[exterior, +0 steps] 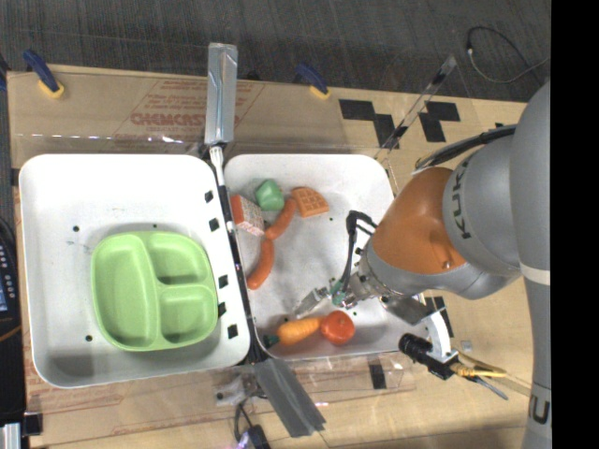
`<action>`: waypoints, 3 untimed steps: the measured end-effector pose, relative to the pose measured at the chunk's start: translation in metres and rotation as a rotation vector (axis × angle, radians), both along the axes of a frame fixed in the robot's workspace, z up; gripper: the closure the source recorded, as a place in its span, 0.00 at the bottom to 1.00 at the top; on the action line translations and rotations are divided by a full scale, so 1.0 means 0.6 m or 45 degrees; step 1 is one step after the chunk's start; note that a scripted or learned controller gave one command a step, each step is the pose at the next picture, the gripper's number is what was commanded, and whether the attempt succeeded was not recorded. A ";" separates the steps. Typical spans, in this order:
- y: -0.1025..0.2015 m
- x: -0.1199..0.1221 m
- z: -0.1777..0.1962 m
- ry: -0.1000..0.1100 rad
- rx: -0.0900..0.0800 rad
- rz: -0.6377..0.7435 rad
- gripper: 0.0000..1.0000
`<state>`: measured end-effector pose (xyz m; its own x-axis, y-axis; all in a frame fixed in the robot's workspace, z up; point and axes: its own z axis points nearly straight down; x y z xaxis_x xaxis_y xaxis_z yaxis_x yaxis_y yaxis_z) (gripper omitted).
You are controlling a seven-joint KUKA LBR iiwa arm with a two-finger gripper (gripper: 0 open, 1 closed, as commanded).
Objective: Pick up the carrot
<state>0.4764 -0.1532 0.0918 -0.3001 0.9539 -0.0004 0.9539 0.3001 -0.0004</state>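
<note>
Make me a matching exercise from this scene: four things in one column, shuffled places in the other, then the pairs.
Things:
1. green divided plate
2. carrot
3. waffle piece
4. sausage

Places:
A. right bin, far side, beside the green block
B. right bin, near edge
C. left bin
D. right bin, along the divider side

Pairs: 1-C, 2-B, 3-A, 4-D

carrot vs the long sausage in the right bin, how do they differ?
Colour: the carrot is bright orange; the sausage is a darker red-orange.
Shape: the carrot is short and tapered; the sausage is long, thin and slightly curved.
Pose: the carrot lies roughly level along the bin's near wall; the sausage runs steeply up the view near the divider.
Shared: both lie in the right bin, neither between the gripper's fingers.
</note>
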 end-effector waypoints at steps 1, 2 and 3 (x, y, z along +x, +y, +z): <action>0.079 0.000 -0.002 0.005 0.003 -0.043 0.00; 0.026 0.000 0.000 0.000 0.000 -0.624 0.00; 0.089 0.000 -0.002 0.006 0.002 -0.629 0.00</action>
<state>0.4762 -0.0999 0.0907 0.1878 0.9822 0.0010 0.9822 -0.1878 -0.0049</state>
